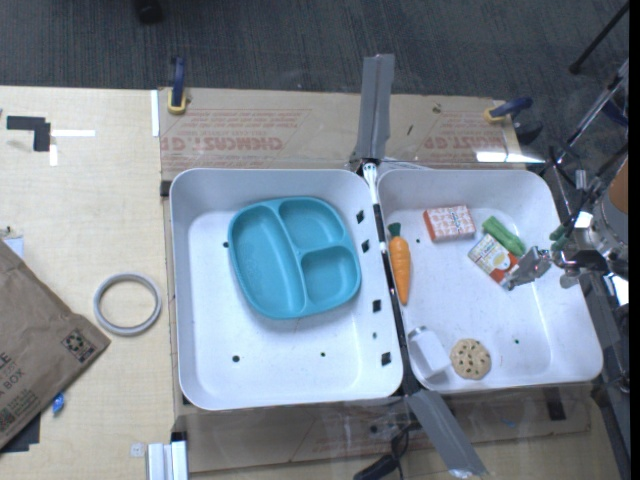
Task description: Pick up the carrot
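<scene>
Orange carrot [400,267] lies in the right bin [540,353], hard against that bin's left wall, about midway along it, green top pointing toward the far edge. Claw [527,269] sits over the right half of the same bin, near its right wall, reaching in from the right edge; fingers look metallic but too small and blurred to read, so I cannot tell how far open it is, and nothing is visibly held between them. Its tip is just beside a small white-and-red packet [488,256], contact unclear. Green item [503,235] lies just behind that packet, toward the far right corner. Red-and-white box [448,223] is near the far edge, between carrot and packet. Cookie [470,358] sits near the near edge, with a white object [427,351] just left of it at the near left corner. Carrot is well apart from the claw. Left bin [200,368] carries a blue divided plate [294,257], centred. Tape roll [127,302] and a cardboard piece [35,343] lie on the worktop [80,198] left of the bins.
</scene>
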Tool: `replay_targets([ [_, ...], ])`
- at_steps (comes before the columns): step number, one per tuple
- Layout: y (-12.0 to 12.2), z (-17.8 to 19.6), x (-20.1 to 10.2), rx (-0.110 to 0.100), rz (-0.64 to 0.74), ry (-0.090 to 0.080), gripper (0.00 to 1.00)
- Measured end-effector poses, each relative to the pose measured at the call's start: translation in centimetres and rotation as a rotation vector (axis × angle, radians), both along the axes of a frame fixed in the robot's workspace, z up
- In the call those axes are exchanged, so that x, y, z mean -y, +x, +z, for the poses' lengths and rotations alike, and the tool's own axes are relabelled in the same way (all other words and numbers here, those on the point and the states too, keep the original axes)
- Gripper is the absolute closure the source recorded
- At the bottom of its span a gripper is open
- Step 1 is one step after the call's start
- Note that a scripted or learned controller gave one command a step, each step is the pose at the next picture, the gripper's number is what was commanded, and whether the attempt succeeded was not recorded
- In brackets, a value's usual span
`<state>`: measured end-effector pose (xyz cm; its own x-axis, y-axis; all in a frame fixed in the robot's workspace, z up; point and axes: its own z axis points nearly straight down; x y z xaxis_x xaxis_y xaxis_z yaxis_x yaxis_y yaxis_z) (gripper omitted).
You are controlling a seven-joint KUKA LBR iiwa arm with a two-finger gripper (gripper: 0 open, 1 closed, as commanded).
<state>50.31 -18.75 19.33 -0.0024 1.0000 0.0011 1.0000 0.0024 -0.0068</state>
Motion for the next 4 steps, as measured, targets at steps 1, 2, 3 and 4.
replay_targets([
  [1,-2.6,-10.5,-8.5,0.002,0.053,0.000,0.00],
  [2,4.6,-2.5,-7.2,0.000,-0.210,-0.004,0.00],
  [3,11.6,-0.5,-13.8,0.000,-0.324,-0.006,0.00],
  [4,8.1,-0.5,-16.8,-0.001,-0.173,-0.004,0.00],
])
